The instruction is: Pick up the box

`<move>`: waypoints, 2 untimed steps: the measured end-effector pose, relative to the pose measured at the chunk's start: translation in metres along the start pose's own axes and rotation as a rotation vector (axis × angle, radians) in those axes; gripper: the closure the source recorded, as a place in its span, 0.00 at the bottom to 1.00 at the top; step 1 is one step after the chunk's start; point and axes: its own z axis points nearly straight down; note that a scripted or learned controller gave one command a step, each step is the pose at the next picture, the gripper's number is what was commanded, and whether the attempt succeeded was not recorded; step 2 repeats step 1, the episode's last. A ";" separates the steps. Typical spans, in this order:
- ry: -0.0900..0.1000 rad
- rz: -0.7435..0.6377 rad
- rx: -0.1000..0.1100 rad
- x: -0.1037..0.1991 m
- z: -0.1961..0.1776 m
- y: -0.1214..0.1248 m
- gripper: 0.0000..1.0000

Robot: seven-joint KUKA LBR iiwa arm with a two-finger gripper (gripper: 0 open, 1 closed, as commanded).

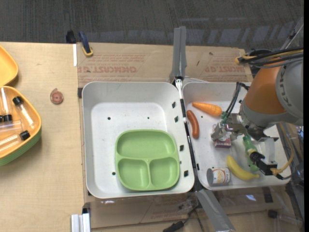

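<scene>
Now, from the camera above the table (48, 178), two white bins sit side by side. The left bin (96, 105) holds a green divided plate (147, 158). The right bin (203, 88) holds a carrot (207, 108) near its far side, a sausage (193, 123) along its left wall, a banana (240, 168) and a small can (218, 176) near its front edge. The box (222, 140), small, with a pinkish face, lies near the middle of that bin, between sausage and banana and apart from both. The arm reaches in from the right, and the gripper (223, 129) sits low, right over the box and seemingly touching its top; whether it is spread or closed I cannot tell, since the wrist hides that part, so a grasp cannot be claimed. The step in hand looks like the grab itself. To do it well, the gripper should straddle the narrow sides of the box, centred, and go low enough to catch the sides rather than press on the lid. Closing should come before any lift, and the lift should go straight up, since the banana and can lie close on the near side. A slanted box may slip, so squaring the wrist to its edges matters.
</scene>
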 end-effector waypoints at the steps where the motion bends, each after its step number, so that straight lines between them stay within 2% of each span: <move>1: -0.003 -0.013 -0.003 0.014 -0.195 -0.027 1.00; 2: -0.003 -0.013 -0.003 0.014 -0.195 -0.027 1.00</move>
